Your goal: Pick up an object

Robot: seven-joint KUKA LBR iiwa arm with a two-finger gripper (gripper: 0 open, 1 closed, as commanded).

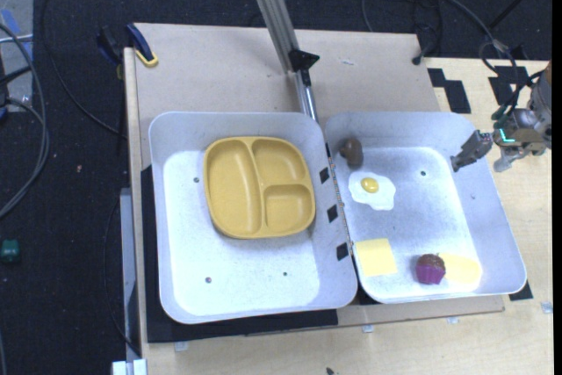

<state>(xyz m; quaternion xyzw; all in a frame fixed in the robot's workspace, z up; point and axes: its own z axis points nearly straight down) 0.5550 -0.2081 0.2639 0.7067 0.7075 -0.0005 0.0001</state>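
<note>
The right bin holds several toy foods. A fried egg lies near its middle, and a brown lump sits at its back left corner. At the front lie a yellow cheese square, a purple round piece and, touching it, a second yellow slice. My gripper hangs over the bin's right rim, well to the right of the egg. It is open, with nothing between its fingers.
The left bin bears a yellow divided plate. A metal pole slants down from the back to the gap between the bins. Black clips line the shared edge. Cables lie on the dark floor around the bench.
</note>
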